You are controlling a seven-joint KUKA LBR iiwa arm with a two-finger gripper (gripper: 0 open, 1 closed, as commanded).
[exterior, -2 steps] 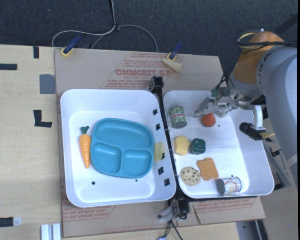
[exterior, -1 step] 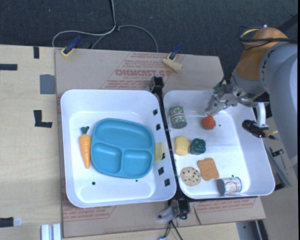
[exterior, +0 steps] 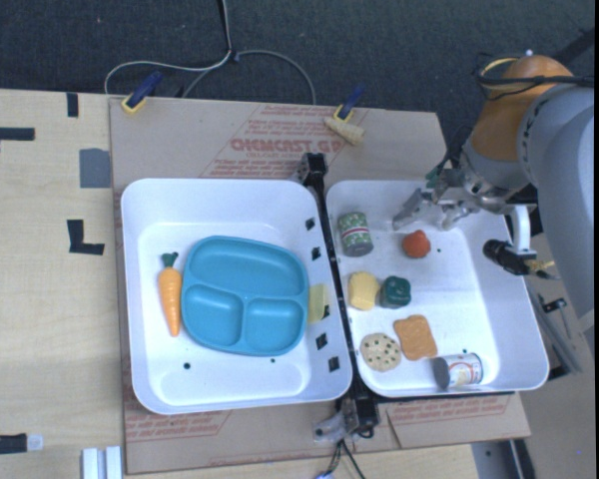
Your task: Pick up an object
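Grey two-finger gripper (exterior: 420,211) hangs at upper right of frame, over the right shallow white bin (exterior: 506,312). Jaws look spread a bit, nothing btwn them. Small round red-orange toy fruit (exterior: 415,244) lies just below it, likely the target, w/ a green-labelled can (exterior: 354,233) to its left. Step: approach, pre-grasp. Next: shift down-frame, descend straddling the fruit, close.
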